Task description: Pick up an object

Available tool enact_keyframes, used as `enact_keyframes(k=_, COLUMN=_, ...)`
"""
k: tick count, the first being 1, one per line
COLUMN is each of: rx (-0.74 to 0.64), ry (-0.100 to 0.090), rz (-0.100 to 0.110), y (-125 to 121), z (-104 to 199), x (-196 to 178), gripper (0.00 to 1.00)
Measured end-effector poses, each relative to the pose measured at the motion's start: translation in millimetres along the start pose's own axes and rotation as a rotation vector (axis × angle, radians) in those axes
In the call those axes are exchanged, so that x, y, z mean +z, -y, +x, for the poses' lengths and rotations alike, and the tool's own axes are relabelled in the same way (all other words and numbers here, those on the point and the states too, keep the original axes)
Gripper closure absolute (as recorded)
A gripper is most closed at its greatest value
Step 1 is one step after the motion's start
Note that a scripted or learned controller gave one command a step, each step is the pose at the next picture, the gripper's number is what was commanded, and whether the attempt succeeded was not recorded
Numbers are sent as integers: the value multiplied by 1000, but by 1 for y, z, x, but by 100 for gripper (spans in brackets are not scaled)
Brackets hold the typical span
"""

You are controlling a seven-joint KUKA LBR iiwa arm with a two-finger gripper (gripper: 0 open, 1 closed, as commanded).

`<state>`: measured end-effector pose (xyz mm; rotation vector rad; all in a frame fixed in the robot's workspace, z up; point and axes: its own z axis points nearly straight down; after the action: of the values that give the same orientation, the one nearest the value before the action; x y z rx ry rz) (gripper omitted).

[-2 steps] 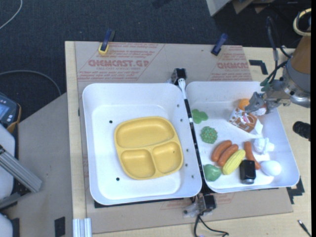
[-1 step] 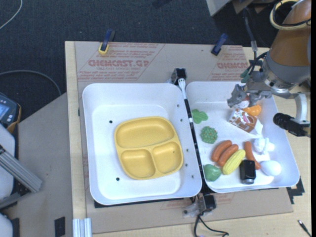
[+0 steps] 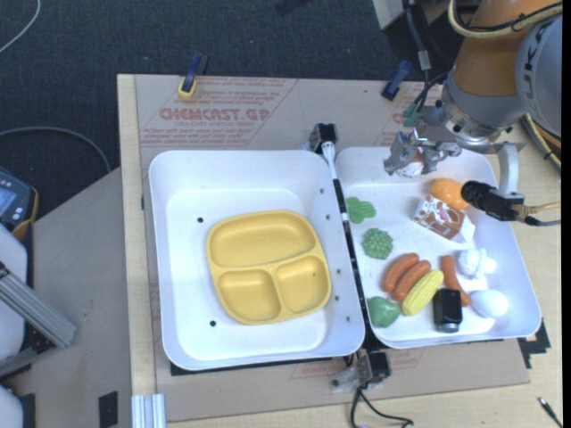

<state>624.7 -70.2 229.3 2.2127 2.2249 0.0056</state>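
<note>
The right bin (image 3: 397, 194) holds several toy foods: a green leafy piece (image 3: 360, 209), a broccoli floret (image 3: 377, 242), two orange sausages (image 3: 403, 275), a yellow corn cob (image 3: 422, 292), a black block (image 3: 448, 310), a white egg (image 3: 488, 303), a small printed carton (image 3: 439, 217) and an orange fruit (image 3: 446, 192). My gripper (image 3: 409, 159) hangs over the far left corner of this bin, above bare floor. It is apart from the foods, the leafy piece being the closest.
The left bin (image 3: 178, 239) holds a yellow divided tray (image 3: 266, 264). A black clamp (image 3: 323, 137) sits at the far end of the ridge between the bins. A green pepper piece (image 3: 384, 311) lies at the right bin's near left corner. The arm's grey and orange body (image 3: 500, 43) looms at the upper right.
</note>
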Motion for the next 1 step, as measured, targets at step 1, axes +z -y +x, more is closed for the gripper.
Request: enact_keyframes(k=1, rx=0, ry=0, rz=1, y=-14, z=48, x=5, gripper=100)
